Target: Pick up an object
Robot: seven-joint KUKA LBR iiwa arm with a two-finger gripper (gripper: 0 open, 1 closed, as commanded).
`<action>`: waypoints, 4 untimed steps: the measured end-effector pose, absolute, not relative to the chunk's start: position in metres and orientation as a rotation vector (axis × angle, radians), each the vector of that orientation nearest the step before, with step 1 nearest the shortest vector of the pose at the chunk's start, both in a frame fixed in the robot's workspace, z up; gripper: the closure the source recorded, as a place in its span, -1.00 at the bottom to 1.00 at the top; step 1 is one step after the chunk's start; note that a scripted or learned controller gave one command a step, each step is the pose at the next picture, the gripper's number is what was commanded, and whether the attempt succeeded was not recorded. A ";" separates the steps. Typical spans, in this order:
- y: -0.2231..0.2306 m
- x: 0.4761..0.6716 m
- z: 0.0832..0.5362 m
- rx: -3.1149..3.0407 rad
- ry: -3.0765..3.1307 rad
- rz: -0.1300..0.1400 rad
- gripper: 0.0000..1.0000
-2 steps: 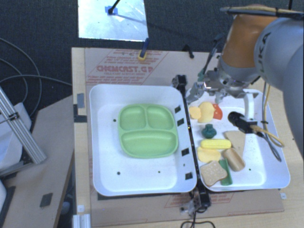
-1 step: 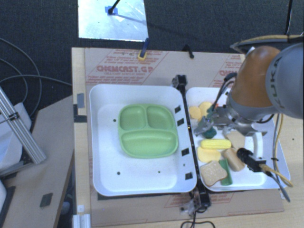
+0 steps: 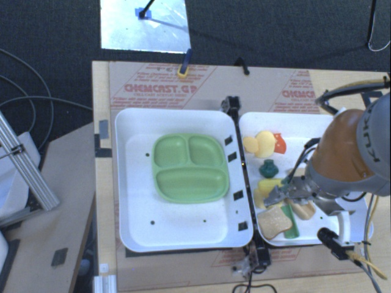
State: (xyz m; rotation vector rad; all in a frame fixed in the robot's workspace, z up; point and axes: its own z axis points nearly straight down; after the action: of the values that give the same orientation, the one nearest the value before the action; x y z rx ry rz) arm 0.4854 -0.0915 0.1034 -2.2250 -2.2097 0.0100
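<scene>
The right bin (image 3: 293, 119) holds several small toy foods. A yellow duck-like toy (image 3: 261, 143) with an orange-red piece (image 3: 279, 143) beside it lies at the back left. A dark teal piece (image 3: 267, 168) sits below it, then a yellow piece (image 3: 265, 189). A tan toast slice (image 3: 275, 221) lies at the front left on a green piece (image 3: 291, 227). My gripper (image 3: 282, 194) hangs low over the bin's front middle, just right of the yellow piece and above the toast. It hides part of a tan piece (image 3: 303, 210).
The left bin (image 3: 131, 163) holds a green divided plate (image 3: 189, 167). A black divider with clips (image 3: 239, 170) runs between the bins. The arm's orange band (image 3: 342, 148) covers the right bin's right half. A reflective sheet (image 3: 144, 16) lies beyond the bench.
</scene>
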 end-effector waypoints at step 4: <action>-0.015 0.509 0.190 -2.213 -2.239 -0.014 1.00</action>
State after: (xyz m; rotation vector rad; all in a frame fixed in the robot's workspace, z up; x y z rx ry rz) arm 0.5086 -0.0149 0.1896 -2.2128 -2.2393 -0.0143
